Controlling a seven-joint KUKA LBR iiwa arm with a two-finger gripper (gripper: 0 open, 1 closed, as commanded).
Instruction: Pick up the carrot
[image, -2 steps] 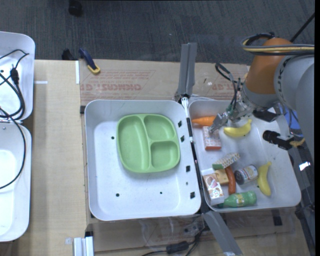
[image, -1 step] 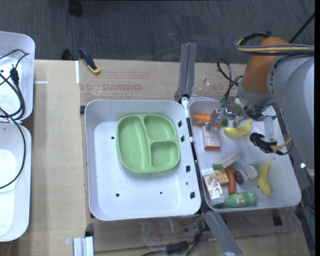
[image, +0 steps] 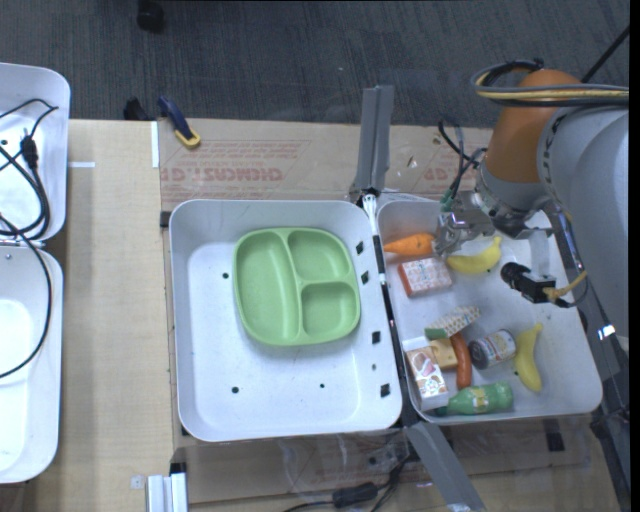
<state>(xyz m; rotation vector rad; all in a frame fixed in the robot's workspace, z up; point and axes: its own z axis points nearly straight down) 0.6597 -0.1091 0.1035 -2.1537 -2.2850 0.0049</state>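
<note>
carrot (image: 409, 244) hemmed by bin wall (image: 378, 215), box (image: 424, 276)

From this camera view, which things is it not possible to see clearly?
- Gripper: small and dark beside the carrot; whether it touches or grips the carrot cannot be told.
- Carrot: its right end is hidden by the gripper.
- Arm: cut off by the right edge.
- Left bins: cut off by the left edge.
- Can and small boxes: labels too small to read.

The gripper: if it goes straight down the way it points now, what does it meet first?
Probably the carrot, lying just left of the gripper, or the banana beside it; depth is unclear from this slanted view.
</note>
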